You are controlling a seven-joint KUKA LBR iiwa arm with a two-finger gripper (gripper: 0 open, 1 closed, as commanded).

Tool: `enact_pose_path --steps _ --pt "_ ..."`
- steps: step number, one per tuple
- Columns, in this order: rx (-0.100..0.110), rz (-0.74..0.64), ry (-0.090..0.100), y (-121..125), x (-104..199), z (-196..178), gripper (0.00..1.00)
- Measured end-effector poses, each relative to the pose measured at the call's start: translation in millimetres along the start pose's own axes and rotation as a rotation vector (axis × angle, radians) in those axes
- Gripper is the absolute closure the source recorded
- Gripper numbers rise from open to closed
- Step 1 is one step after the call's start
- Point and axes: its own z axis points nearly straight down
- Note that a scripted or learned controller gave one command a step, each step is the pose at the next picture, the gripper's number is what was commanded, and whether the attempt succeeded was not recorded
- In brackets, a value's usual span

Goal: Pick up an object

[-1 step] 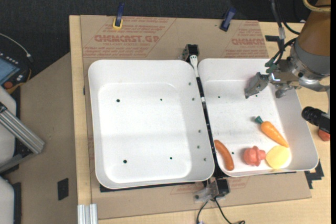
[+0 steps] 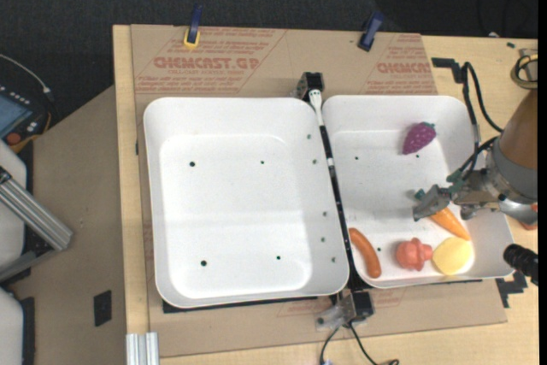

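My gripper (image 2: 430, 203) reaches in from the right and hangs over the right white bin (image 2: 376, 120), near its right wall. An orange carrot (image 2: 450, 223) lies just below and to the right of the gripper, touching or nearly touching it. At the bin's front right sits a yellow lemon-like piece (image 2: 453, 256), with a red-pink toy (image 2: 413, 254) to its left. An orange-red sausage (image 2: 365, 252) lies at the front left corner. A purple bunch of grapes (image 2: 418, 137) rests towards the back of the bin, apart from the gripper.
The left white bin (image 2: 171, 184) sits beside the right one, joined along a black hinge strip (image 2: 328, 167). Both stand on a cardboard sheet (image 2: 256, 55) held by blue clamps. Cables (image 2: 468, 90) run along the right bin's outer wall.
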Motion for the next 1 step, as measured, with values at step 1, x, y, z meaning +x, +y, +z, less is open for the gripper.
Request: enact_pose_path --steps 1 --pt "-0.007 -0.003 -0.001 4.5 -51.3 41.3 0.00"
